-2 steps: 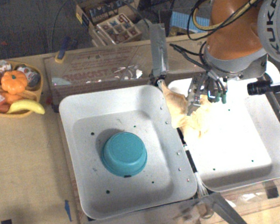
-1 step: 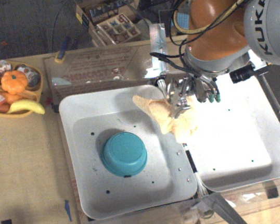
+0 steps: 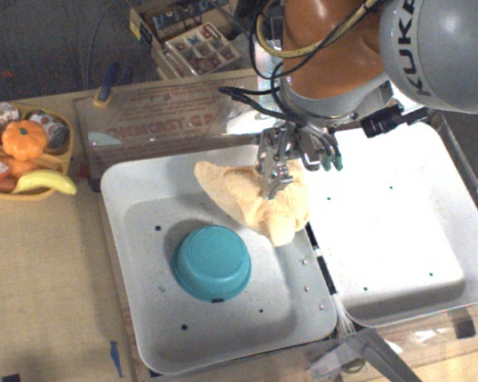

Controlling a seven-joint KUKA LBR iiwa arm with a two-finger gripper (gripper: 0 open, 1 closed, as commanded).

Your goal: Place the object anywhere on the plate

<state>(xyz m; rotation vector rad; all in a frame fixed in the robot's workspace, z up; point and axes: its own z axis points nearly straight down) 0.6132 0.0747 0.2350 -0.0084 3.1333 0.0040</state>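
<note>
A pale yellow cloth [image 3: 249, 197] lies crumpled in the left bin [image 3: 154, 334], toward its back right corner, and reaches over the divide to the right bin. The teal plate [image 3: 212, 262] sits in the middle of the left bin, just left of and in front of the cloth, close to the cloth's edge. My gripper [image 3: 275, 180] comes down from the grey arm [image 3: 429, 29] and its tip rests on the cloth's upper right part, where the fabric bunches. The tip is blurred against the cloth.
The right bin [image 3: 407, 231] adjoins on the right. A yellow basket [image 3: 9, 159] with a banana, an orange fruit and small boxes stands at the bench's far left. Cables and cartons lie behind the bins.
</note>
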